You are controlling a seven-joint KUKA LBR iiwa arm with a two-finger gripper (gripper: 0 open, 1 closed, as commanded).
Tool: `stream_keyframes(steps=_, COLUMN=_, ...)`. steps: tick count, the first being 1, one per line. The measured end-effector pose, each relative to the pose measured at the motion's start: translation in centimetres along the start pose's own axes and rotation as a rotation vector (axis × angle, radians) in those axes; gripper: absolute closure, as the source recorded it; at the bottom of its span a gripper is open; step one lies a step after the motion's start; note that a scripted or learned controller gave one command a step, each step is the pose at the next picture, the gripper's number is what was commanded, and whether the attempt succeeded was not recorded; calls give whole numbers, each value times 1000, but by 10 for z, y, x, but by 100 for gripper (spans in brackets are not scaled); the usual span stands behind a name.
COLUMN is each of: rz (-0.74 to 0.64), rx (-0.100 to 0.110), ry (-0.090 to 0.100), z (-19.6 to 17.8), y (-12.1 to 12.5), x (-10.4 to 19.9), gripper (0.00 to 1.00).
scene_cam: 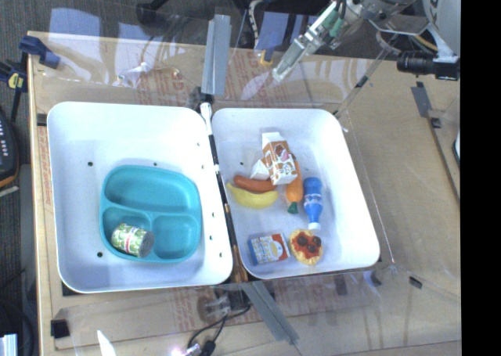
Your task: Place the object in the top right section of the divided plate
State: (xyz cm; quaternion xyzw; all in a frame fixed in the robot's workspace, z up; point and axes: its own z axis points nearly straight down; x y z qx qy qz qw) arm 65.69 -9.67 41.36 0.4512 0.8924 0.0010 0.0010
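Teal plate: the divided plate (151,212) lies in the left bin (70,135), with one long section across its far side and two smaller ones on its near side.
Can: a small green-labelled can (131,240) lies on its side in the plate's near-left section; the far sections look bare.
Near row, right bin: a small blue-and-red carton (268,248) lies beside a small yellow tart (306,246) with red filling, both close to the near wall of the right bin (356,182).
Middle cluster: a hot dog in a yellow bun (252,191), an orange carrot (293,192) and a blue bottle (312,199) with a white cap lie packed together, touching or nearly so.
Farther item: a white-and-orange carton (278,160) leans over the hot dog and carrot.
Surface: wooden, with clear panels standing around the bins.
Gripper: the gripper (282,73) hangs high beyond the far wall of the right bin, well apart from every object, its long fingers pointing down and left.
Jaws: they look narrow, tips close together, with nothing between them.
Task's thing: not yet picked, by my reading; it is one of the pieces in the right bin, though I cannot tell which.
Doing the step well: I judge that the jaws should spread before descending, that a piece with free sides such as the tart or the bottle is safer than the crowded middle, and that the drop belongs over the plate's far-right corner.
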Motion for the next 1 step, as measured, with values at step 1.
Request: stream_keyframes(steps=1, rz=-160, rx=0, ry=-1, z=-30, y=-80, x=-64, gripper=0)
